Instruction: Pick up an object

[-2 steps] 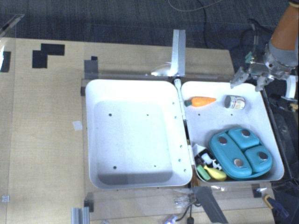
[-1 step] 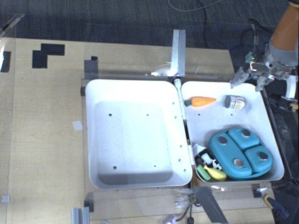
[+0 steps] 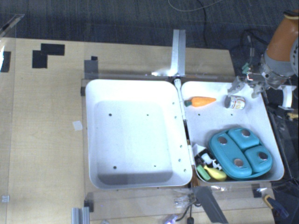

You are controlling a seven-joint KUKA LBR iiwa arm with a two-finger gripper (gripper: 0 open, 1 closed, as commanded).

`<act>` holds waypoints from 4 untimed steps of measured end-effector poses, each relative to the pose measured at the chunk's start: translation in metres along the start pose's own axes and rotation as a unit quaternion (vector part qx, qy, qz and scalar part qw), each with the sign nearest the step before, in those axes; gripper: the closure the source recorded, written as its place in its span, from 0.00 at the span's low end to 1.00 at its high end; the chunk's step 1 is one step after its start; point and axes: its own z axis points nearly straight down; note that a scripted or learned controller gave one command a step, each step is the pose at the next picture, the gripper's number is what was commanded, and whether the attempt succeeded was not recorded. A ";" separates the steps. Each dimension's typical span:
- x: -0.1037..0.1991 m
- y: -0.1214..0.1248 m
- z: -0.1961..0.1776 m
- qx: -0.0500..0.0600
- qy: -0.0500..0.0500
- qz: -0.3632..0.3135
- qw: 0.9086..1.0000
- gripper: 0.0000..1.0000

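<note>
Black tape marks (image 3: pixel 46 54) on bench top-left; cable (image 3: pixel 196 1) on carpet.

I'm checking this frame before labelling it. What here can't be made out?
- Gripper, camera view: fingers too small and blurred to read.
- Small silvery object: too small to identify.
- Black-and-white item and yellow piece: partly hidden under the blue tray.
- Arm: cut off by right edge.

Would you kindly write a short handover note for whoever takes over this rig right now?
Pincer: hovering over the far right corner of the right white bin, holding nothing visible.
Things, all in the right bin: orange toy carrot at the far left, small silvery can just below the pincer, teal four-lobed plastic block near front, small yellow banana-like toy beside it.
Done: nothing lifted.
Left: pick one object, probably the can.
</note>
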 end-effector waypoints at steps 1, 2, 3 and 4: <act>0.000 0.000 0.000 0.000 0.000 0.000 1.000 0.00; 0.000 -0.005 0.063 -0.001 0.000 0.065 0.998 0.00; 0.001 -0.002 0.051 -0.004 0.000 0.062 0.998 1.00; 0.072 -0.091 -0.029 0.000 0.001 0.064 0.998 1.00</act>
